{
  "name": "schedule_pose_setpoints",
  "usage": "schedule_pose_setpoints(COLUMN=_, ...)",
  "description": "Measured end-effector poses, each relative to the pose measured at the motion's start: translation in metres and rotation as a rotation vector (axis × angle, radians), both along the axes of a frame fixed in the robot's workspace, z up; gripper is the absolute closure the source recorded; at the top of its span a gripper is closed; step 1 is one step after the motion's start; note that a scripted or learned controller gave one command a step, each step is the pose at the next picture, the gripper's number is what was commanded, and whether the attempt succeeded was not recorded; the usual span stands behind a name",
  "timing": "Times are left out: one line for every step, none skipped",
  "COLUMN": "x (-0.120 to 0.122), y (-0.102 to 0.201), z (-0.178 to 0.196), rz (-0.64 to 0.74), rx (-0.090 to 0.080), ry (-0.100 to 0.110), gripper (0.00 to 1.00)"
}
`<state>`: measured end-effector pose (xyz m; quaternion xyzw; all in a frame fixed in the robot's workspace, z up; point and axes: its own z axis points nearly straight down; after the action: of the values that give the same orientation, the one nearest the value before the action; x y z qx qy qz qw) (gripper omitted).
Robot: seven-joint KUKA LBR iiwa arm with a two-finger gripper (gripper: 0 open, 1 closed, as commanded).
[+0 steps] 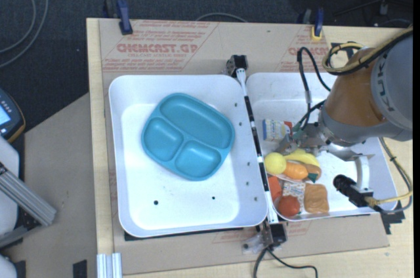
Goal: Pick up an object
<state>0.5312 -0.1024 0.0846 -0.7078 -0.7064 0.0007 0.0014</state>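
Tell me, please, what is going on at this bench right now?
A grey robot arm with an orange band reaches from the right over the right white bin, its wrist down above a pile of small toy food items: a yellow lemon, a banana, an orange piece. The hand itself is hidden, so nothing is visibly held. The left white bin holds a blue divided plastic plate.
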Motion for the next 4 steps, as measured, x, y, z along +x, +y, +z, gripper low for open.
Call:
schedule_pose_setpoints(x=-0.022, y=0.007, z=0.0, rz=0.001, rx=-0.001, ry=-0.003, gripper=0.0)
schedule_pose_setpoints(x=-0.007, y=0.008, z=0.0, rz=0.003, rx=-0.002, ry=-0.005, gripper=0.0)
schedule_pose_setpoints(x=-0.037, y=0.001, z=0.0, rz=0.0, rx=-0.001, ry=-0.004, gripper=0.0)
schedule_pose_setpoints(x=-0.051, y=-0.001, z=0.001, rz=0.001, rx=-0.001, ry=-0.005, gripper=0.0)
